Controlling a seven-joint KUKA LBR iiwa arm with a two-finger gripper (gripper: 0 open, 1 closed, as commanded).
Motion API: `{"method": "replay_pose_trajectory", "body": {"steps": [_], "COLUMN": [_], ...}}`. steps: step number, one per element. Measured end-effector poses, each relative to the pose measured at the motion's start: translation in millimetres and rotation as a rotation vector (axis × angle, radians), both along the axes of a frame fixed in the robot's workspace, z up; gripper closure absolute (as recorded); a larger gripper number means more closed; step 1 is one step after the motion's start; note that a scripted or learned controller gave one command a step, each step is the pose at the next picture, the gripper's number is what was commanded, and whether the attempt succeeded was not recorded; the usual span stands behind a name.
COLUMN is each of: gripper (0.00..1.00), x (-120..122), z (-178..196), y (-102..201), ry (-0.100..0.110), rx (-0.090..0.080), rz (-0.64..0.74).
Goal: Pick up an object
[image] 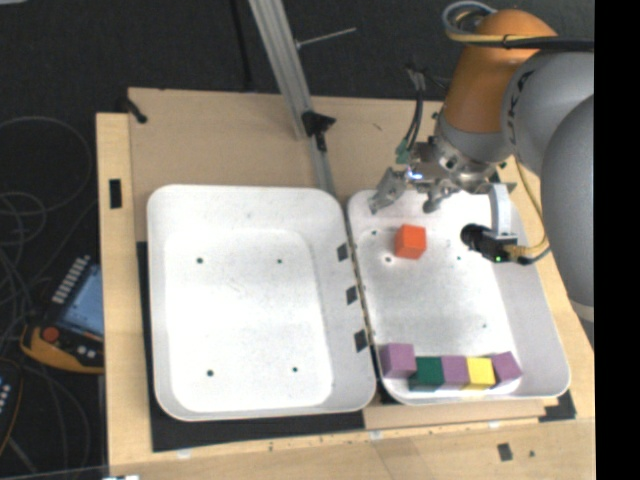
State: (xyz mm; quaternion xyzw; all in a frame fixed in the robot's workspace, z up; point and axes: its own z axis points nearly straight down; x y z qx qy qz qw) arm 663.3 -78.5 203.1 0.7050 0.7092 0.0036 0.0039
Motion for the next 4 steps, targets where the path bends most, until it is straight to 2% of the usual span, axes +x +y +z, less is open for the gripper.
{"method": "replay_pose_trajectory", "body": {"steps": [1,2,3,4], "gripper": [0.0,0.0,0.0,0.0], "x": [-5.3,-1.5,-5.8,-26.5], "z": [-39.9,-77.3,-82.8,-104.0], "y": [-16.9,-32.7,-36.6,-56.3], "ry": [0.013,-0.012,-0.011,0.006], "rx": [-0.002,-0.006,-0.006,-0.004], "rz": [-0.007,-0.002,-0.003,-0.007]}}
